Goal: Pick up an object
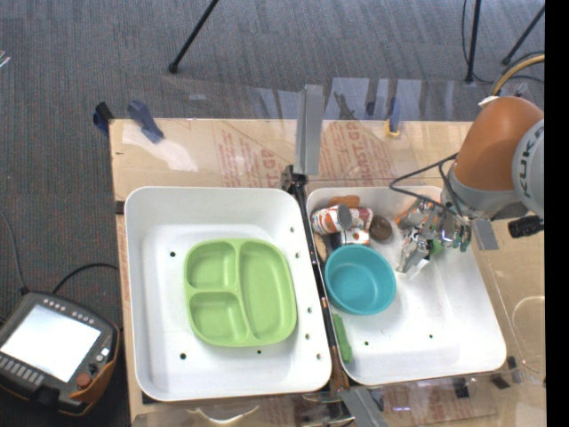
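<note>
My gripper [412,260] hangs low over the right bin [444,336], just right of a blue bowl [359,279]. Behind the bowl, at the bin's far left, lie a red and white can-like object [342,221], a small brown round thing [380,229] and an orange piece [408,210]. A small green patch shows by the gripper's body, and I cannot tell whether it is a held thing. In the left bin [160,229] rests a light green divided plate [240,292].
A thin green object [342,342] lies along the right bin's left wall near the front. The grey arm with its orange band [498,149] reaches in from the right. A metal divider post [308,136] stands behind the bins.
</note>
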Available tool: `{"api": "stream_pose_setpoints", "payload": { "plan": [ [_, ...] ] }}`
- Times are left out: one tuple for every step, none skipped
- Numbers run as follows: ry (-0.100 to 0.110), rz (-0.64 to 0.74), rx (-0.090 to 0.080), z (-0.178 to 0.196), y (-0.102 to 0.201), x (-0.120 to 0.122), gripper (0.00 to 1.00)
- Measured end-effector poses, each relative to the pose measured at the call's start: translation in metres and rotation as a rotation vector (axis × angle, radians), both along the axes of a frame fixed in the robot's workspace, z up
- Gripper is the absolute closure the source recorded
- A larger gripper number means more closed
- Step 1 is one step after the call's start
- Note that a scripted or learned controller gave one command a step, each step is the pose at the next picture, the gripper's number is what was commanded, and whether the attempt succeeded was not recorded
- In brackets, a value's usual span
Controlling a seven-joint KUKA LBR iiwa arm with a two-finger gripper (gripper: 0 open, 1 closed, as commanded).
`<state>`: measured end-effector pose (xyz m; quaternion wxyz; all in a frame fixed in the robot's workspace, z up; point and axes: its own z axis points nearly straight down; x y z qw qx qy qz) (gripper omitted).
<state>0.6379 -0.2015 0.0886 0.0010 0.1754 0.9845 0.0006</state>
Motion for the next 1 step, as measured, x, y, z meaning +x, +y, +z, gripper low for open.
{"api": "stream_pose_setpoints", "payload": {
  "plan": [
    [0.001,-0.041,0.001,-0.0003,0.0005,-0.0013,0.0]
  ]
}}
